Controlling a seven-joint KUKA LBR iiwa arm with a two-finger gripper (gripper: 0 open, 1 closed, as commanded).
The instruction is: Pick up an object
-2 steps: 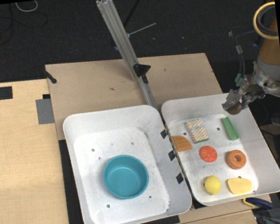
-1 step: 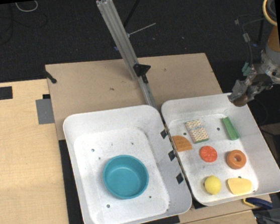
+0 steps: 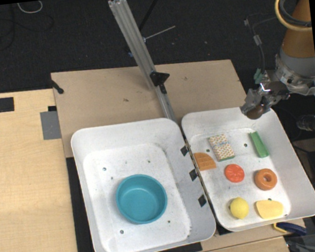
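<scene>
The right bin [image 3: 302,190] holds several small things: a patterned beige block [image 3: 221,146], a green stick [image 3: 258,144], an orange wedge [image 3: 204,161], a red tomato-like ball [image 3: 234,173], a brown ring [image 3: 265,179], a yellow ball [image 3: 239,208] and a yellow wedge [image 3: 269,208]. My gripper [image 3: 254,107] hangs over that bin's far right corner, above and apart from the green stick. Its fingers look dark and bunched, and nothing shows between them.
A teal bowl [image 3: 142,197] sits in the left bin [image 3: 93,159]. A slanted metal rail [image 3: 140,50] runs from the top centre down to the gap between the bins. Tan board lies behind the bins, wood bench to the left.
</scene>
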